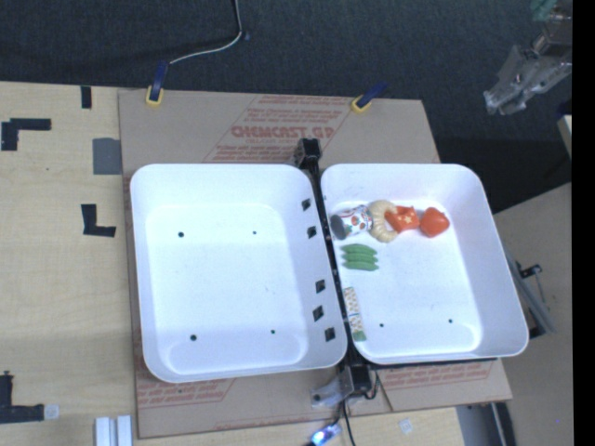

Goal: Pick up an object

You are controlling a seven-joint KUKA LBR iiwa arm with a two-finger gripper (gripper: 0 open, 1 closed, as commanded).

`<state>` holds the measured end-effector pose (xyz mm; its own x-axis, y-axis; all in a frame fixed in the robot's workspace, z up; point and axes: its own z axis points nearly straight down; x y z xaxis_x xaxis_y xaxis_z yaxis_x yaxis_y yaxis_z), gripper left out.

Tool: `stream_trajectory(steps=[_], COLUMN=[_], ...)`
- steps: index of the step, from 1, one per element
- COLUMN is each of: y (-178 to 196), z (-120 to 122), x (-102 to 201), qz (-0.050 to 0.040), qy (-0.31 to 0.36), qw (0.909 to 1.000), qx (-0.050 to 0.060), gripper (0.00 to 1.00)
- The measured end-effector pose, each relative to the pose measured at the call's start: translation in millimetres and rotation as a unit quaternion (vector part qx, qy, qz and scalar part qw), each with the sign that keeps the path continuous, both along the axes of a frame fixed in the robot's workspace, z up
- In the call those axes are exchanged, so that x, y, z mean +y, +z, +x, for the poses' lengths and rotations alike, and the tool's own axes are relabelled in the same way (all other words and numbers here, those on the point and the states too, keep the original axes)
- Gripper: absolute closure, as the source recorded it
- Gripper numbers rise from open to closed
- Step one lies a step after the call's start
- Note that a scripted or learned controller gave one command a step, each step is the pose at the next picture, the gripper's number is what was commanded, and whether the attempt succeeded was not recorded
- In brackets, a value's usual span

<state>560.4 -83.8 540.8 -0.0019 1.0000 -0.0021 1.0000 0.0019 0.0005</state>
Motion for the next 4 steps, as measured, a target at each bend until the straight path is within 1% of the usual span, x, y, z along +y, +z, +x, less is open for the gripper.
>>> stream_trajectory(steps=[1, 2, 3, 4], y=[-6, -122, -120, -37], z=[-28, -42, -53, -61], x=[63, 158, 201, 233], qz=[0.0016, 0.0013, 0.0012, 0.0025], qy=[0.002, 0.005, 0.002, 0.001], qw=[1.0, 1.0, 1.0, 1.0], qx=[0.001, 0.008, 0.002, -0.003], gripper=[1.0, 1.0, 1.0, 1.0])
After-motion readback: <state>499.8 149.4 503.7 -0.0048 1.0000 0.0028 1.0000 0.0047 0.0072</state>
